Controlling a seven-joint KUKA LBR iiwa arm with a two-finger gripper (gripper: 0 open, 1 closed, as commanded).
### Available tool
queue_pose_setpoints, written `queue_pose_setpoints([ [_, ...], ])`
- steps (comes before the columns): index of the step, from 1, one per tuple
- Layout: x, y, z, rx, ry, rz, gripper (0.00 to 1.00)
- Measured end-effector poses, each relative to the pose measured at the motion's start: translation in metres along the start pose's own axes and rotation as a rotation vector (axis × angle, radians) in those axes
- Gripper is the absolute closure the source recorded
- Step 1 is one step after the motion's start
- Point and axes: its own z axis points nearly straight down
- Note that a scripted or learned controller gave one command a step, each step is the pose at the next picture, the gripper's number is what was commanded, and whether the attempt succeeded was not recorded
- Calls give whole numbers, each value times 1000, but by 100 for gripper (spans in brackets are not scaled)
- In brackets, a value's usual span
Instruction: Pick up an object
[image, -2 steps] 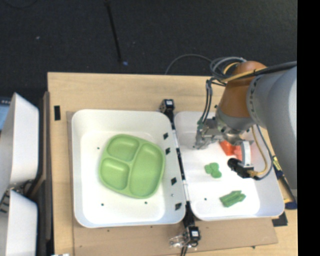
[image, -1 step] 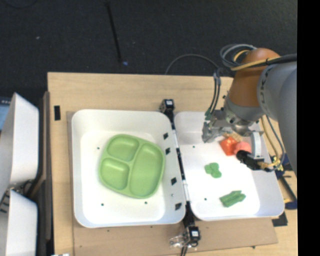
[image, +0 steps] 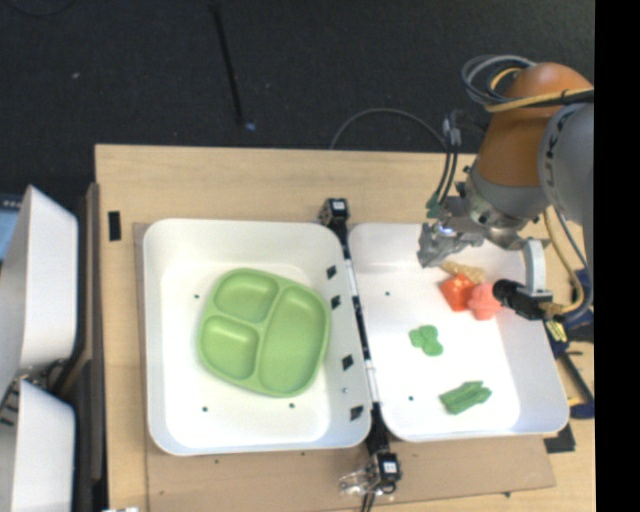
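One arm reaches in from the right, grey with an orange band, and its end effector (image: 441, 246) hangs low over the far edge of the right bin (image: 400, 245). How far apart it stands I cannot tell; the metal tip is small and blurred, and nothing shows gripped in it.

The surface (image: 250, 165) is a pale wooden board carrying two shallow white bins side by side, joined along the middle by black clips. The left bin (image: 165, 400) holds a green divided plate (image: 264, 331), three compartments, lying flat and slightly turned. Beyond the board the floor is dark, with thin cables trailing across it, and white boxes stand at the left edge.

In the right bin, a red-orange object (image: 458, 291) lies just beside a pink one (image: 483, 301), both near and slightly right of the end effector and toward the camera. A small tan piece (image: 463, 269) sits just above them, closest to the tip. A small green lump (image: 426, 340) lies mid-bin, well apart, and a longer green object (image: 465, 397) rests nearer the front edge.
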Motion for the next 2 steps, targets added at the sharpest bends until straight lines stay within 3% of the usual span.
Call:
queue_pose_setpoints([
  [1, 54, -7, -16, 2, 2, -5, 100],
  [2, 105, -16, -10, 6, 1, -4, 100],
])
